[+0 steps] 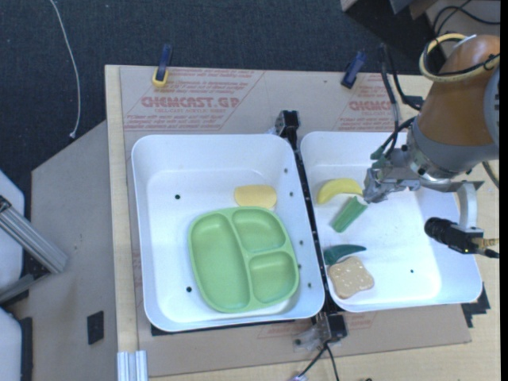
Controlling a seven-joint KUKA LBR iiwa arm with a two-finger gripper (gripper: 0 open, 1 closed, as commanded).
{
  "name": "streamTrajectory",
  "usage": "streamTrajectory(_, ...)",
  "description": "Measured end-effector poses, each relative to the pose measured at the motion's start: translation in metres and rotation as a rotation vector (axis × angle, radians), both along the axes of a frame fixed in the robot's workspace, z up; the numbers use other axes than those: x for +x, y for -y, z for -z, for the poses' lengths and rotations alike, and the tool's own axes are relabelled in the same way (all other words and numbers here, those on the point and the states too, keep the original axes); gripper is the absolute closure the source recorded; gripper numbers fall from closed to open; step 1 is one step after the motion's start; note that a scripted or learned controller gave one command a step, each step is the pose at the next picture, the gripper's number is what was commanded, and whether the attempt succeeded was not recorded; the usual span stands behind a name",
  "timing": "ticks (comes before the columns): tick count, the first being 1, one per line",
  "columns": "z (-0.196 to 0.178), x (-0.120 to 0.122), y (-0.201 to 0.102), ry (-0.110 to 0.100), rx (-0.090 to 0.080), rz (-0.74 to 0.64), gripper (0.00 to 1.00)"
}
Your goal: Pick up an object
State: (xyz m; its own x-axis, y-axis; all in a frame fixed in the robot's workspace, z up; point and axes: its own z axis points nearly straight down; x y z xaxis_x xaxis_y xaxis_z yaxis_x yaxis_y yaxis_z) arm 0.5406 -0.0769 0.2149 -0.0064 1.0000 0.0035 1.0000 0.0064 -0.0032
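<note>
The end effector [379,182] hangs low in the right bin [413,292], just beside the green block [348,213] and banana [338,189] — seemingly lining up a grasp — though I cannot tell its opening.

You look down at a slant from one fixed overhead camera; both bins [159,161] lie left of the gripper [375,187].
</note>
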Motion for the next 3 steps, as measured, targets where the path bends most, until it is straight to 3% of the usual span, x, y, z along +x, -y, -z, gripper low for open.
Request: streamTrajectory(3,-0.017,-0.031,-0.160,-0.002,0.000,-0.001,1.00)
